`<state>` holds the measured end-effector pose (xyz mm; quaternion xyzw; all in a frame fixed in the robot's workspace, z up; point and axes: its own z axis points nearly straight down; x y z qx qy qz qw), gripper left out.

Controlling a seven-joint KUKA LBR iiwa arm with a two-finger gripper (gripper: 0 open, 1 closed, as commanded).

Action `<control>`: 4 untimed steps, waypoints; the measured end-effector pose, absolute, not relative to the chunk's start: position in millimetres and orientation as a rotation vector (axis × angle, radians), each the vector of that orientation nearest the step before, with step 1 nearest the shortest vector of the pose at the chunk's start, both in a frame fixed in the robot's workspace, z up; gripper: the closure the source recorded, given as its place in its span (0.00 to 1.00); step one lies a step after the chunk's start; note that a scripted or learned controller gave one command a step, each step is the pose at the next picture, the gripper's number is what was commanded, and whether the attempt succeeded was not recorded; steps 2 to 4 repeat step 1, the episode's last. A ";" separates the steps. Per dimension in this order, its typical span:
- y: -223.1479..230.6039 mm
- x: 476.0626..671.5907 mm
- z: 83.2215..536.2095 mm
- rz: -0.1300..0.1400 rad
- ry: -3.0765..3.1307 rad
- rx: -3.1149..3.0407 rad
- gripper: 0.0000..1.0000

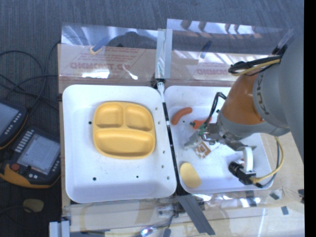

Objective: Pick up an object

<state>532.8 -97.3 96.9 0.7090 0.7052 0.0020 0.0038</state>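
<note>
Over the right bin (261, 177), the arm (256, 102) reached in from the right, its tool (200, 141) low among the items near the bin's centre. Whether the tool was clenched or released could not be told. A small brown-and-white object (203, 150) lay right beneath the tool. An orange sausage-shaped piece (180, 114) lay near the bin's upper left; a pale yellow oval piece (189, 175) sat at its lower left. The left bin (79, 177) carried a yellow compartment tray (124, 129).
</note>
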 end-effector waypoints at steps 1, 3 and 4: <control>-49.6 549.3 192.0 -0.007 2.224 2.221 1.00; -49.6 549.3 192.0 -0.007 2.224 2.221 1.00; -49.6 549.3 192.0 -0.007 2.224 2.221 1.00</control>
